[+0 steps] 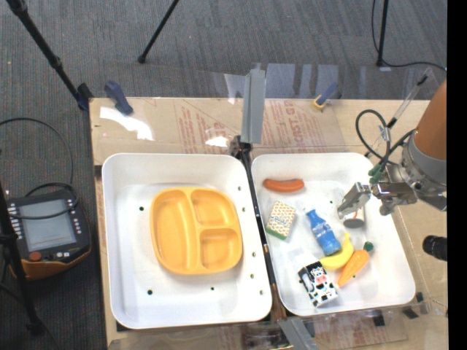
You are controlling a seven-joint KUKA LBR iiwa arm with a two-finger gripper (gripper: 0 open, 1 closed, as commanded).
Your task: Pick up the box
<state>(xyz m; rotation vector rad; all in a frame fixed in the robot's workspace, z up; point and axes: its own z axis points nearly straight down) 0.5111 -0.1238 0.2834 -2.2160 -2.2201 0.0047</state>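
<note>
Two white bins on the bench, arm over the right one, box lying untouched.

The left bin [117,195] carries a yellow divided plate [195,230] near its middle, with bare floor all round it; the right bin [394,268] holds the smaller things; the gripper [355,199] hangs over its upper right part with fingers spread and nothing between them, well apart from the box; the box [281,219], green and cream, lies flat near the bin's left wall, its long axis running from upper left to lower right, clear floor above and below it; a blue bottle [321,232] lies just beside its right; a sausage [284,185] sits above; a cow-print carton [319,284], a banana [339,257] and a carrot [354,265] crowd the lower part.
</note>
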